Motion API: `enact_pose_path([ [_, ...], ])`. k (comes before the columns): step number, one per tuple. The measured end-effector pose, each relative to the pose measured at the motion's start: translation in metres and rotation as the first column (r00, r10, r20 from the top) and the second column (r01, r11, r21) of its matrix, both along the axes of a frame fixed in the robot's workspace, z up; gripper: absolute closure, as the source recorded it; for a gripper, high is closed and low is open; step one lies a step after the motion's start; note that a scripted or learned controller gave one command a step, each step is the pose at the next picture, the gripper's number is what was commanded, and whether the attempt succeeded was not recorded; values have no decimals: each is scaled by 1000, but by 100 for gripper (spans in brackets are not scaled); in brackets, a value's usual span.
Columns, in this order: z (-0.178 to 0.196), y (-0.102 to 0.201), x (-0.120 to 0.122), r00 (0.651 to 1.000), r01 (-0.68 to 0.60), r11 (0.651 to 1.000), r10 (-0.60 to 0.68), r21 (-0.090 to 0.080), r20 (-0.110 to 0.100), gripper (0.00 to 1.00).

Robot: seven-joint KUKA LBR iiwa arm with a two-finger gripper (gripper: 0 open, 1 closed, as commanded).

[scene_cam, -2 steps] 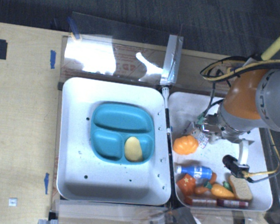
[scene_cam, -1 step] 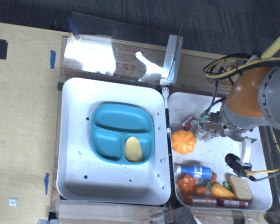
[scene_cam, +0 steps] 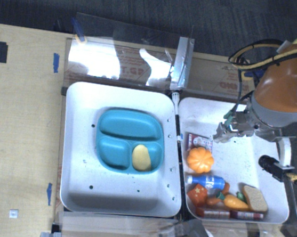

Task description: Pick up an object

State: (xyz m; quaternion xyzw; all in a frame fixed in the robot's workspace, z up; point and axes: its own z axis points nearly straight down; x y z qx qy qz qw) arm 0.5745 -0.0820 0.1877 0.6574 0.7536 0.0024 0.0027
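My gripper (scene_cam: 224, 131) hangs over the upper middle of the right bin (scene_cam: 242, 161), under the orange-banded wrist (scene_cam: 286, 86). It is just right of a red and white packet (scene_cam: 196, 141) and above an orange toy pumpkin (scene_cam: 200, 159), with nothing seen in it. Lower in that bin lie a blue bottle (scene_cam: 207, 181), a red tomato (scene_cam: 197, 193), a carrot (scene_cam: 233, 202), a slice of bread (scene_cam: 254, 198) and a long dark red bar (scene_cam: 228, 214).
The left bin (scene_cam: 77, 133) holds a blue divided tray (scene_cam: 120, 133) with a yellow oval fruit (scene_cam: 141, 157) in its lower right compartment. A clear plastic wall (scene_cam: 123, 58) stands behind the bins. Cables (scene_cam: 253, 53) loop above the arm.
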Motion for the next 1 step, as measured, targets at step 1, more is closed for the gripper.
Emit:
enact_pose_path([
  [1, -3, 0, -1, 1000, 1, 1000, -1, 0, -6, 0],
])
